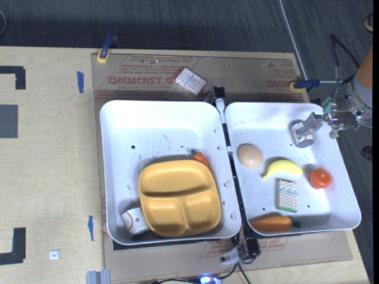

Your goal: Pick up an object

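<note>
Grey gripper [305, 132] hovers over the right bin [349, 209], finger state indeterminable, so you treat the banana [283, 168] and other objects as unpicked.

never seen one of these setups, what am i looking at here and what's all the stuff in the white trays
This is one picture from a camera fixed above a workbench, looking down at a slant. A robot arm reaches in from the right side; its metal grasping tool hangs over the upper part of the right bin. I see nothing gripped in it.

Two shallow white bins sit side by side. The right one holds a tan egg-shaped object, a banana, a small orange-red round item, a small green and white box and a carrot lying along the near rim.

The left bin holds a big yellow divided tray, a small white cup on its side near the corner, and something orange peeking out behind the tray.

The job is simply to pick up one object.
</note>
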`<move>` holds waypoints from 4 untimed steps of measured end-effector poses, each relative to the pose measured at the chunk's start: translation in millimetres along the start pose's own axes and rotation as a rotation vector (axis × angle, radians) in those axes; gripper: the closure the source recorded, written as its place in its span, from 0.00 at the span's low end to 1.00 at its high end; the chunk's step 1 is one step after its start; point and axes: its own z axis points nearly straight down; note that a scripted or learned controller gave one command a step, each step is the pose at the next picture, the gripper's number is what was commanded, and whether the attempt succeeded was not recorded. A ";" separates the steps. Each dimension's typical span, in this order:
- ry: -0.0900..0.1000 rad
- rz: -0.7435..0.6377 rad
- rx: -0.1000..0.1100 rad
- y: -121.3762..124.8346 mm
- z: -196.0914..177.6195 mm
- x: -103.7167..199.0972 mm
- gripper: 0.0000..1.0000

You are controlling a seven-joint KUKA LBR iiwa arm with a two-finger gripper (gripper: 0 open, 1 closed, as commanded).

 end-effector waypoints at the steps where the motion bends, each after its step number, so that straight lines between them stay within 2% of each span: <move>1: 0.000 0.000 0.001 -2.4 117.4 11.0 0.00; 2: 0.000 0.000 -0.001 -54.4 129.1 85.3 0.00; 3: 0.000 0.001 -0.003 -103.4 129.0 93.2 0.00; 4: 0.000 0.000 -0.008 -101.5 118.9 93.6 1.00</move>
